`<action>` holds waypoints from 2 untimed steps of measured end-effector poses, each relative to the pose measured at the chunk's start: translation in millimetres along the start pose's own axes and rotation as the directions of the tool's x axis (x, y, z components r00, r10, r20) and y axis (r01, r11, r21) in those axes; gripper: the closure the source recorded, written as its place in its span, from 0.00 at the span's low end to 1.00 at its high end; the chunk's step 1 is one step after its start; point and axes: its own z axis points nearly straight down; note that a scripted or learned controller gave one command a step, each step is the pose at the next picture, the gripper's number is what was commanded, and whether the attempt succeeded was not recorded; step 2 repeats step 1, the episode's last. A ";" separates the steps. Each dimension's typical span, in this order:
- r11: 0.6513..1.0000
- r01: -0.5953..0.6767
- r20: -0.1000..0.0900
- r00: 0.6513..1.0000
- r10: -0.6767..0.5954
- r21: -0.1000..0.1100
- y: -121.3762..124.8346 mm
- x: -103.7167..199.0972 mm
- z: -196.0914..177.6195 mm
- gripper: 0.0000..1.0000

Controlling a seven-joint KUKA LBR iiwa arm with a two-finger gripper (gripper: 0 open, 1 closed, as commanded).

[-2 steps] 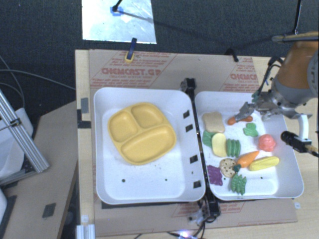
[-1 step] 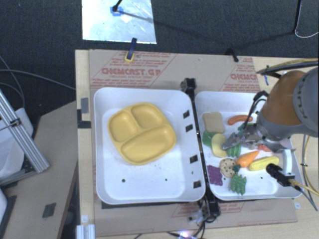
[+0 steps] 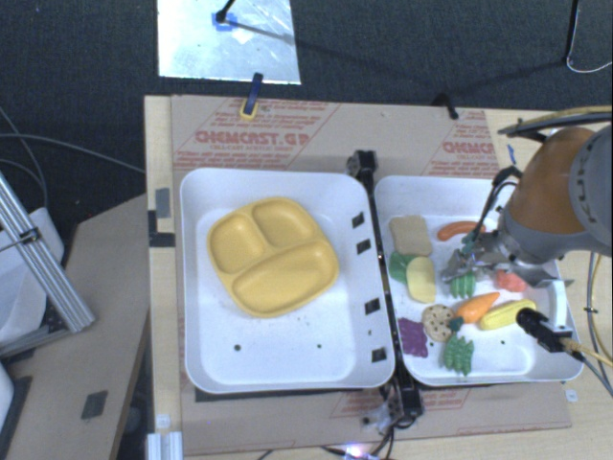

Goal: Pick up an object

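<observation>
My gripper (image 3: 468, 260) is down inside the right bin (image 3: 426, 192), at its middle, just above a green leafy toy (image 3: 463, 283). Toy foods lie around it: a tan bread slice (image 3: 410, 233), a red-orange sausage (image 3: 457, 228), a pale yellow piece (image 3: 421, 278), a carrot (image 3: 476, 306), a yellow banana-like piece (image 3: 504, 315) and a salmon-pink piece (image 3: 511, 281). The view does not show whether anything is in the gripper's grasp.
A yellow divided plate (image 3: 273, 254) lies in the left bin (image 3: 206, 353). Near the right bin's front are a cookie (image 3: 438, 322), purple grapes (image 3: 413, 336), a green vegetable (image 3: 459, 355) and a green piece (image 3: 397, 264) by the left wall. The arm (image 3: 560, 195) covers the bin's right side.
</observation>
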 end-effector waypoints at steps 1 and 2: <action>1.000 0.011 -0.003 1.000 -0.011 -0.004 -12.2 91.7 -94.6 1.00; 1.000 0.011 -0.003 1.000 -0.011 -0.004 -12.2 91.7 -94.6 1.00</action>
